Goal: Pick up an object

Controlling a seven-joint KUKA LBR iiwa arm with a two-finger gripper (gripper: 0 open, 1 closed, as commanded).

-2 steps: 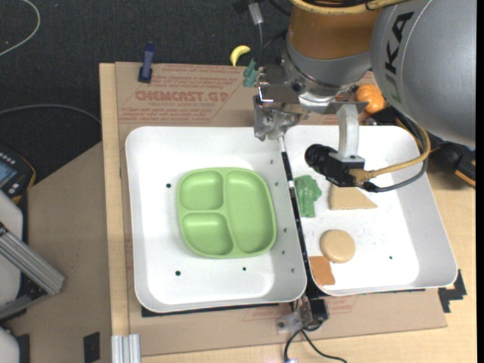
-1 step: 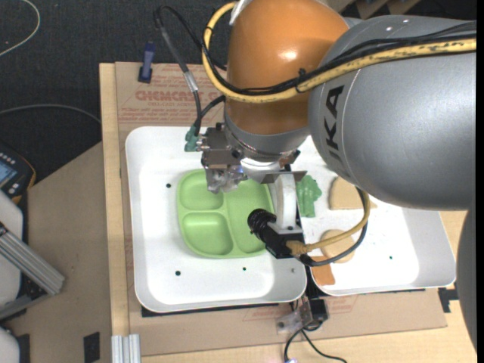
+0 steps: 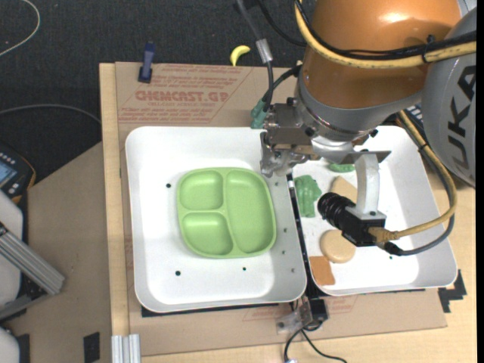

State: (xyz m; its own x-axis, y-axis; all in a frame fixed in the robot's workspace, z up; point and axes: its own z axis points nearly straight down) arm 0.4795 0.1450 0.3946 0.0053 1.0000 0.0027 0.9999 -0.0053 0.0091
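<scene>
Overhead, the grey arm with its orange band covers the upper part of the right bin, and the hand hangs at the bins' shared edge; whether it is clenched or released I cannot tell. To the hand's left and lower lies the left bin, bearing a green divided tray whose long side runs roughly across the bin, its compartments facing up. Just below the hand, inside the right bin, sits a green toy piece, its long axis running toward the near rim. Farther below the hand are a black cylindrical part on the arm, a round tan disc and, near the rim, a small orange-brown block. A yellowish scrap lies to the hand's right. Nothing shows between the hand and the green toy piece.
</scene>
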